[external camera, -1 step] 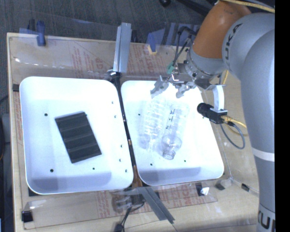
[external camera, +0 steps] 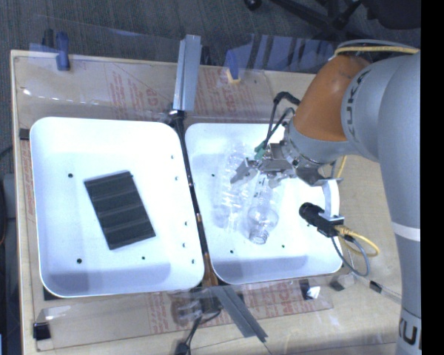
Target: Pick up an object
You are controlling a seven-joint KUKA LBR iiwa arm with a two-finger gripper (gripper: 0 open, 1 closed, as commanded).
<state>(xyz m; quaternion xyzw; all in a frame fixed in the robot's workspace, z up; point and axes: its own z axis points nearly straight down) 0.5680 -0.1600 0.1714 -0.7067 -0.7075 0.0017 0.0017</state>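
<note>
Clutter noted: dark ribbed pad [external camera: 120, 209] in my left bin [external camera: 52, 265]. Clear plastic bottle [external camera: 257, 214] lies in right bin [external camera: 229, 268], just below gripper [external camera: 260, 166]; jaw state I cannot tell. Wooden bench [external camera: 103, 87], grey carpet [external camera: 133, 6] beyond.

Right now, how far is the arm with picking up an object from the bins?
Done: the arm has reached into the right bin. In hand: its end effector sits low over a clear plastic object, but I cannot tell if it grips it. Left: a confirmed grasp and the lift. The dark ridged panel lies flat in the left bin, with no end effector near it.
</note>
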